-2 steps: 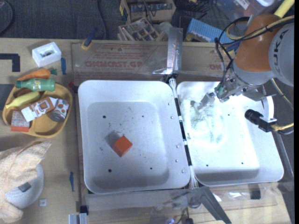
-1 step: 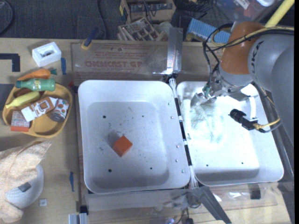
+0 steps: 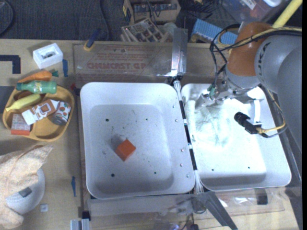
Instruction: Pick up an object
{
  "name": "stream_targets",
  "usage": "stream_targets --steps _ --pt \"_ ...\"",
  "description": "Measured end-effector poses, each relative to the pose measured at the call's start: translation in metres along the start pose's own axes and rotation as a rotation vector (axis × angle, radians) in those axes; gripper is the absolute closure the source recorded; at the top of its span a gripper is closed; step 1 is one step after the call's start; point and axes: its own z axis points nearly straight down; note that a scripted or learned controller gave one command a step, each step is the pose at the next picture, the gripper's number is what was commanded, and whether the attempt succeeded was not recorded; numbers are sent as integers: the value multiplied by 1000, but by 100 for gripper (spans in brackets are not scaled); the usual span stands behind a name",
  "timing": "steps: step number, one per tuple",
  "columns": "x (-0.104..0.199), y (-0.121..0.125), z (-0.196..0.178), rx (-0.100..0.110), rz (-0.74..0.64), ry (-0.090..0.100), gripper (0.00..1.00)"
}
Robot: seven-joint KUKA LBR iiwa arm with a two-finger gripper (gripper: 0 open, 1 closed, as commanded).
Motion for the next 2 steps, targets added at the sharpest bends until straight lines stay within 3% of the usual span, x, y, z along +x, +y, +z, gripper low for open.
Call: stream_targets --steps 1,2 --pt "0 0 0 0 0 0 0" --pt "-34 -10 -38 2 109 -3 0"
